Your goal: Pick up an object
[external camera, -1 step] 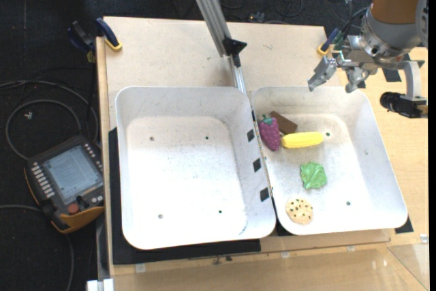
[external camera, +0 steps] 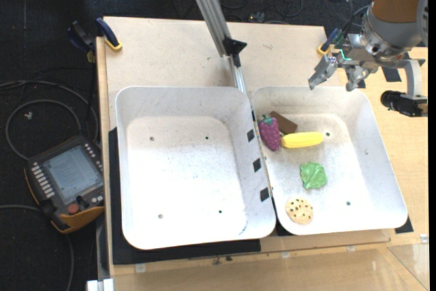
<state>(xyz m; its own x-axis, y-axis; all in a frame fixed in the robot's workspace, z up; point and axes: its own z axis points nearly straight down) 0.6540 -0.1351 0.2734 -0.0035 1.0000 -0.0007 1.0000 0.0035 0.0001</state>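
Banana lies below the jaws, long axis crosswise, well apart. Jaws spread, pinching nothing, above the bin's far rim.

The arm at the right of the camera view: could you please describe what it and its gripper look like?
The arm has a broad orange band above a grey wrist section. Below it sits a metallic grey gripper with two slim dark-grey fingers, small blue and yellow details by its mount, and thin cables along its body.
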